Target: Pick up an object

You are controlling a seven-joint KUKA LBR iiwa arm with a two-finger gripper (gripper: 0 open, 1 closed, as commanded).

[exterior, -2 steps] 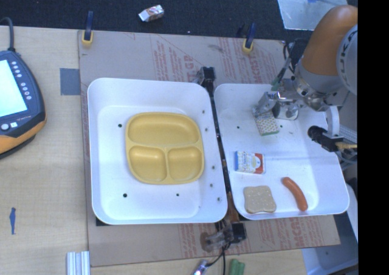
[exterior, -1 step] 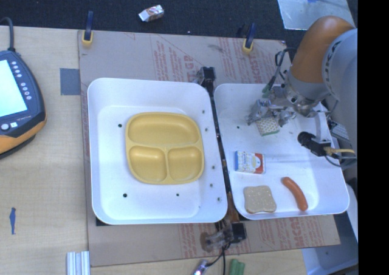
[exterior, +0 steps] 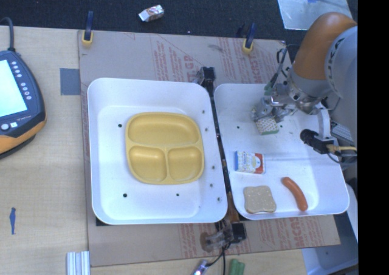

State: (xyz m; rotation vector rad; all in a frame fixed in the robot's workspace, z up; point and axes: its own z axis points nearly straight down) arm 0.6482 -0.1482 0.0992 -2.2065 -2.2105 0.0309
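My gripper [exterior: 267, 112] hangs low over the far half of the right bin [exterior: 328, 210], with the grey arm and its orange band [exterior: 319, 43] reaching in from the right. A small speckled pale block [exterior: 266, 125] lies directly under the gripper's tip, touching or nearly touching it. I cannot tell whether it is gripped. Nearer the front of the same bin lie a small white carton with red and blue print [exterior: 250, 162], a slice of brown bread [exterior: 259, 199] and an orange sausage [exterior: 295, 193].
The left bin [exterior: 100, 146] holds a yellow divided plate [exterior: 164, 146]. A teach pendant [exterior: 18, 101] rests at the bench's left edge. A black cable fitting [exterior: 316, 140] sticks out beside the arm over the right bin. A crumpled wrapper [exterior: 151, 13] lies beyond the bench.
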